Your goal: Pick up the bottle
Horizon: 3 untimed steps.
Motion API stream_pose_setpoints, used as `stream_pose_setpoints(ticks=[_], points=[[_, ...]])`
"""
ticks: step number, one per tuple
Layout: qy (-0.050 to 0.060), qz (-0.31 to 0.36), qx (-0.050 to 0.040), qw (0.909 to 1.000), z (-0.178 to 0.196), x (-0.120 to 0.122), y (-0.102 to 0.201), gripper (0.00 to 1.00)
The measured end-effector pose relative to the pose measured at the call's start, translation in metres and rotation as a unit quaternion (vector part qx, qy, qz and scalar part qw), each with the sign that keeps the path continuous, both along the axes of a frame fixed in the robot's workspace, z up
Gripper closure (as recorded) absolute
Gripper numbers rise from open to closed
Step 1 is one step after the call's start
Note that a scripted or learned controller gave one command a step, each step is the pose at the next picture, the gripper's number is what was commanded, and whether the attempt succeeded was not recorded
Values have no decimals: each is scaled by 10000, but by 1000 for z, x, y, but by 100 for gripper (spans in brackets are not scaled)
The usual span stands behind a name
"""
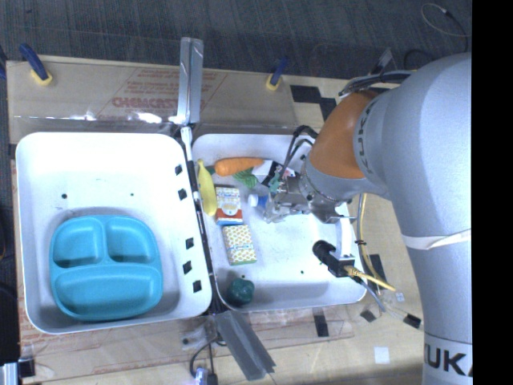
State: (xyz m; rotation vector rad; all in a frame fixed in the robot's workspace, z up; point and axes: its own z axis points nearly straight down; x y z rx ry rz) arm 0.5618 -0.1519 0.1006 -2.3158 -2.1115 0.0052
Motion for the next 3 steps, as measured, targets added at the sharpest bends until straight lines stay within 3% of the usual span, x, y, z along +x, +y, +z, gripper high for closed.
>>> stream_pose_setpoints(ticks=[1, 2, 3], points=[[-39, 926, -17, 9957, -8, 8, -54, 100], [-41, 949, -17, 9955, 2, 9, -53, 100], [-31, -204, -15, 9998, 107, 43, 33, 100]])
